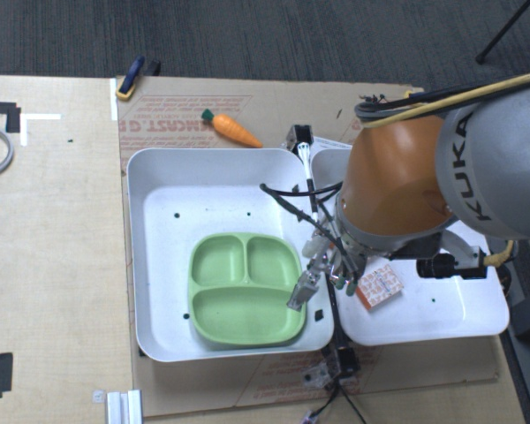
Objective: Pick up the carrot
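Camera view puts my two-finger gripper (306, 288) low over the green sectioned plastic plate's (238, 303) right edge; its state I cannot tell; the small orange carrot with green top (232, 129) lies well apart on cardboard behind the left white bin (159, 237).

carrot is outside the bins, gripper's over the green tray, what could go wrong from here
1. The carrot lies on the cardboard beyond the left bin, while the gripper sits low by the tray; a grasp here would likely miss it.
2. Moving straight to the carrot, the gripper may catch the bin's far rim.
3. The carrot is small and tapered, so it could roll or slip from the jaws.
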`<state>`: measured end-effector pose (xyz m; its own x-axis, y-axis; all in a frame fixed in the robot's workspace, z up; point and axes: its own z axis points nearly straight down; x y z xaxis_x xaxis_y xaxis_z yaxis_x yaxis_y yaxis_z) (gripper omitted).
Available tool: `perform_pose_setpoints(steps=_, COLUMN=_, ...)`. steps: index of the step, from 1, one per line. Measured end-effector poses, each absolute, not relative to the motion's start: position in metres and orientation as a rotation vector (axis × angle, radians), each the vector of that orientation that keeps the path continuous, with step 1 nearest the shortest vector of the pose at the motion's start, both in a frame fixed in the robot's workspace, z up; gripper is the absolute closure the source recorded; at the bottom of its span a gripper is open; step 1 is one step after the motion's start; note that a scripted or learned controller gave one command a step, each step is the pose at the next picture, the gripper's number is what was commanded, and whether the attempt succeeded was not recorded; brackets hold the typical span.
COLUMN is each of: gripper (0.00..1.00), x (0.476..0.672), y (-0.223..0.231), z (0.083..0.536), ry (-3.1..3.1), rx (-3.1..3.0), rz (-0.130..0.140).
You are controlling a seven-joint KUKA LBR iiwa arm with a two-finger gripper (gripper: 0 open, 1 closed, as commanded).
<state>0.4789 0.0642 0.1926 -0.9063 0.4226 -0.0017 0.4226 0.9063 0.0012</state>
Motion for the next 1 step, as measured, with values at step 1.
perform_pose_setpoints(steps=1, gripper=0.0, x=0.4782, y=0.1728, z=0.164, ry=3.099, rx=0.506, rz=0.001)
